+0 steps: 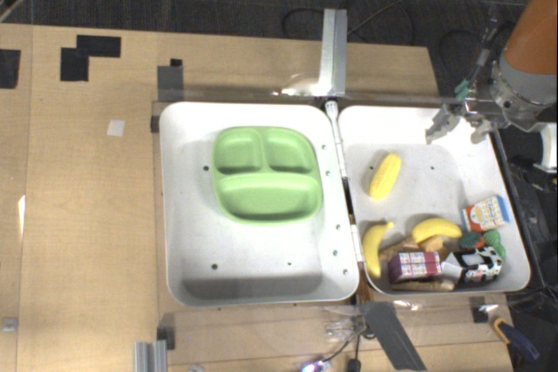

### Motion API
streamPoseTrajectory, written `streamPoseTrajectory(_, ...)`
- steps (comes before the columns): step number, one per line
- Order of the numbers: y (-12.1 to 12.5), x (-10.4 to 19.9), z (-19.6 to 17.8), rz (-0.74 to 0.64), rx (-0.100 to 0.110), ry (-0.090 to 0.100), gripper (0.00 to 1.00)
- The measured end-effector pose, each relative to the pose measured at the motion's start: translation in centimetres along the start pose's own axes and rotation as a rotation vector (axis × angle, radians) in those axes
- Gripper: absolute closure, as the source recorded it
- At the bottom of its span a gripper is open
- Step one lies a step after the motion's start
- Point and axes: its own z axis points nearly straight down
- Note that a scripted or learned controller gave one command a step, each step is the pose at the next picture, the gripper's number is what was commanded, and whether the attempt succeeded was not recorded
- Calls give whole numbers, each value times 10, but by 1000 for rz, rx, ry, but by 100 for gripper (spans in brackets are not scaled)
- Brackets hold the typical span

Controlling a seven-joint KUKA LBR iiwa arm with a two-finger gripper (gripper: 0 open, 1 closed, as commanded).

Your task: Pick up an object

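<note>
My gripper [457, 128] hovers over the far right corner of the right bin [418, 135], fingers spread apart with nothing between them. Below and left of it a yellow corn cob [384, 175] lies alone on the bin floor. Along the bin's near side sit two bananas [377, 245] [435, 230], a brown carton [413, 267], a black-and-white cow toy [478, 262], and a small white, blue and orange carton [488, 212] with a green item [493, 240] beside it.
The left bin [187, 187] holds a green divided plate [265, 172]. A metal post [334, 48] rises behind the rim between the two bins. Cables run over the dark floor at the back right.
</note>
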Motion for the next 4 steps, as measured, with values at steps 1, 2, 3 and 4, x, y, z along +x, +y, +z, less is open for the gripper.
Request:
streamPoseTrajectory(1,-13,44,96,-17,-3,0,0)
streamPoseTrajectory(2,16,-20,37,50,-3,-2,0)
streamPoseTrajectory(3,-13,-12,123,-87,-6,-2,0)
streamPoseTrajectory(4,33,-42,108,-245,-4,-3,0)
